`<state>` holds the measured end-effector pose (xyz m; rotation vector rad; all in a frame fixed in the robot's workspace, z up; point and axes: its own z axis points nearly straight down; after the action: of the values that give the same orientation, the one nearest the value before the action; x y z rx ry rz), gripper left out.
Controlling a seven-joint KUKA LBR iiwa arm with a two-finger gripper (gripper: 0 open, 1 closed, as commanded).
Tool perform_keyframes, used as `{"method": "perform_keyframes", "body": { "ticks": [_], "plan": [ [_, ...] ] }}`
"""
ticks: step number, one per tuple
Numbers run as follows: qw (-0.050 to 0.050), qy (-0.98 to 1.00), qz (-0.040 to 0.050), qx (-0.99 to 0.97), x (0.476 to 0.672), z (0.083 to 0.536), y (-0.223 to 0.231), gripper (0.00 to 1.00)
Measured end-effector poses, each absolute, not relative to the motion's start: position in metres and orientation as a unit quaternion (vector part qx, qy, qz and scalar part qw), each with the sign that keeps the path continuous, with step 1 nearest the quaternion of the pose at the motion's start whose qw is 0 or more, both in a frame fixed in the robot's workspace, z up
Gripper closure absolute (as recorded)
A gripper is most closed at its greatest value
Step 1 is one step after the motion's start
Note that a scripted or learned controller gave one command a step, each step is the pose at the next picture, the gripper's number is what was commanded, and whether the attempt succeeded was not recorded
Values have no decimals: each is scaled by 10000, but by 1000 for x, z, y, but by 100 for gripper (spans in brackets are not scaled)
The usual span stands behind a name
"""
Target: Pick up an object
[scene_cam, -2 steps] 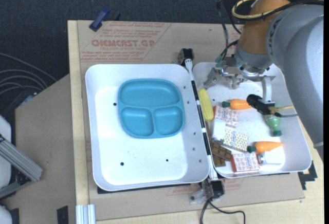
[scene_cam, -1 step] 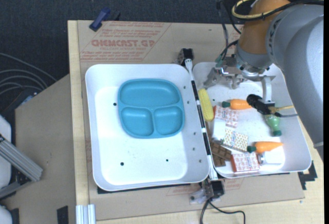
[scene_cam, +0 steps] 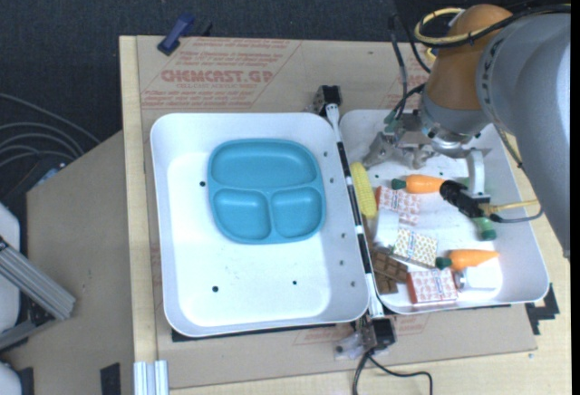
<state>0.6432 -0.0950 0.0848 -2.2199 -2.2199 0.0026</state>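
Desk (scene_cam: 263, 352): a bare strip runs along the near edge, in front of both bins.

Right bin (scene_cam: 533, 274), the part nearer than the corn cob (scene_cam: 363, 188):
- Red-and-white packet (scene_cam: 433, 286) lies against the near wall.
- Chocolate bar (scene_cam: 388, 268) lies just beside it, close to the same wall the corn lies along.
- White block (scene_cam: 483, 276) sits toward the view-right wall, and the near carrot (scene_cam: 471, 256) touches its far side.
- The pieces are crowded, with little white floor between them.

Further in:
- Checkered packet (scene_cam: 416, 246) lies between the near carrot and the corn.
- Second checkered packet (scene_cam: 397, 203) lies just view-right of the corn's near end.
- The corn lies lengthwise against the bin's view-left wall.
- Far carrot (scene_cam: 422, 185) lies crosswise, view-right of the corn, with a strip of white floor between them.

Pincer (scene_cam: 405, 151) hangs just beyond the far carrot, far and view-right of the corn. Cannot tell whether it is spread or pressed together.

Left bin (scene_cam: 181, 293), view-left of the corn across the shared walls: the blue divided tray (scene_cam: 265, 188) sits in the far half. The near half is open white floor.

Farthest: a blue clip (scene_cam: 175, 35) lies at the desk's far view-left corner, well apart from the corn.
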Motion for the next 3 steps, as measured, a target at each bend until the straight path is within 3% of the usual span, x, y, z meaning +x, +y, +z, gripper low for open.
{"method": "perform_keyframes", "body": {
  "ticks": [1, 2, 3],
  "plan": [
    [-3, -7072, -2, -7070, 667, 85, -112, 0],
    [-14, -7075, -7, -7068, 667, 96, -112, 100],
    [-12, -7075, -5, -7067, 667, 95, -112, 0]
  ]
}}
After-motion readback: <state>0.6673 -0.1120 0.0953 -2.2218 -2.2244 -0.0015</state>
